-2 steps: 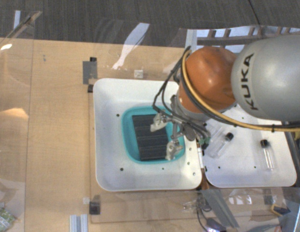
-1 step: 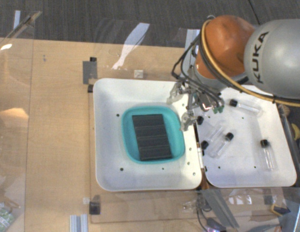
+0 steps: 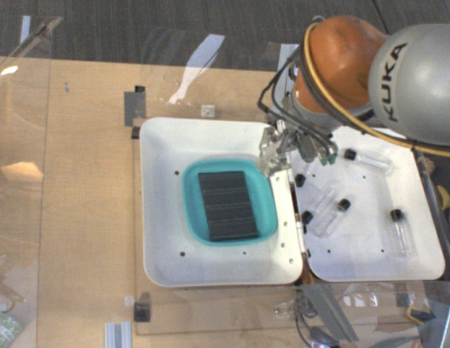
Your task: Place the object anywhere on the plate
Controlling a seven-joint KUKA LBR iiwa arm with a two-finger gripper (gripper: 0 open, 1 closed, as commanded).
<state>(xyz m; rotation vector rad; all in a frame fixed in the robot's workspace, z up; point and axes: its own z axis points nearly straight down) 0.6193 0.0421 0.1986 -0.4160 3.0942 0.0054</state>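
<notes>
Camera view, looking down at a slant, shows a teal plate [image 3: 228,203] lying in the left white bin [image 3: 163,194], roughly at its middle and nearer its right wall. A dark ribbed rectangular block [image 3: 226,204] lies flat on the plate, its long side running away from the camera and covering most of the plate's floor.

The objects to be placed appear to be the small clear vials with black caps scattered in the right white bin [image 3: 421,263]. One vial [image 3: 366,157] lies near the far wall, its cap toward the arm. Another vial [image 3: 330,212] lies around the middle of that bin at a slant, and a third vial [image 3: 400,230] lies toward the right side, its cap pointing away from the camera. Two more black caps sit close to the wall shared by the two bins, one near the far end and one about halfway along; their clear bodies are hard to make out.

The gripper [image 3: 277,149] hangs over the far right corner of the left bin, just beyond the plate's far right rim and beside the shared wall. Whether its tips are spread or pressed together cannot be told, as the metal parts blur together. No vial is visible there. The grey arm [image 3: 421,71] with its orange band [image 3: 341,49] reaches in from the right, above the right bin's far edge.
</notes>
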